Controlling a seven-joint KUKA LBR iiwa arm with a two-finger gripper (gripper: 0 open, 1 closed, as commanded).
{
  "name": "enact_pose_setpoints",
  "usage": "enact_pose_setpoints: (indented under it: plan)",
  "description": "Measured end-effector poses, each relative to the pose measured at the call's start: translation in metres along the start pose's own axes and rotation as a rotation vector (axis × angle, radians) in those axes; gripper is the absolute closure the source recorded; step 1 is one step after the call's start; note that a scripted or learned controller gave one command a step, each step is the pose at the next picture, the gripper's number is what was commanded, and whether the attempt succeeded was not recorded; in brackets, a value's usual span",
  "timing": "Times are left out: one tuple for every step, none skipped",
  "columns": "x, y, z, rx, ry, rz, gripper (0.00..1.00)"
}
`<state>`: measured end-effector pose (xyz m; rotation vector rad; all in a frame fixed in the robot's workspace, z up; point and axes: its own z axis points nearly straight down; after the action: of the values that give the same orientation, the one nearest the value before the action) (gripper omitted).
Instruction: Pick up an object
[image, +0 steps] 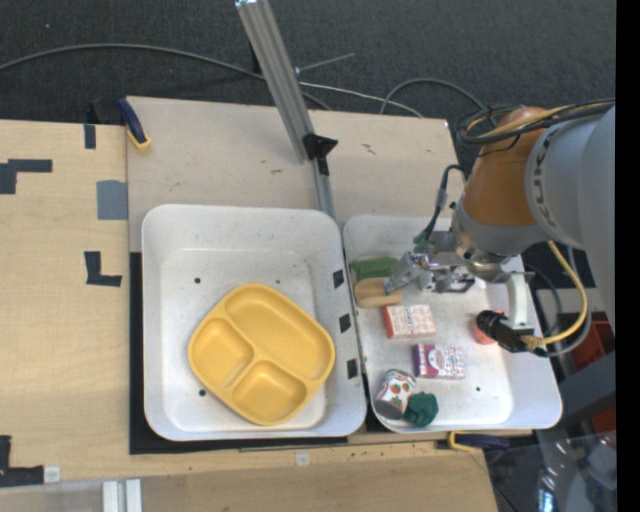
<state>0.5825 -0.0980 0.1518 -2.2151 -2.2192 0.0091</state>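
Observation:
My gripper (408, 275) hangs over the upper left part of the right bin (530, 395), reaching in from the right. Its tip is just right of a green block (373, 267) and a tan wooden block (370, 292), which lie against the bin's left wall. A little below the gripper lies a pink and white box (409, 321). Further down rests a purple and pink carton (439, 360). At the bin's front left corner sit a small strawberry-printed cup (394, 390) and a dark green lump (422, 407). Nothing shows as held.
The left bin (170, 240) holds a yellow divided plate (262, 352). A small red object (484, 334) lies at the right side of the right bin. A grey metal pole (285, 85) slants over the bench behind the bins.

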Motion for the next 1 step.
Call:
enact_pose_setpoints:
  plan:
    - [0.0040, -0.0032, 0.0442, -0.002, 0.000, 0.000, 0.00]
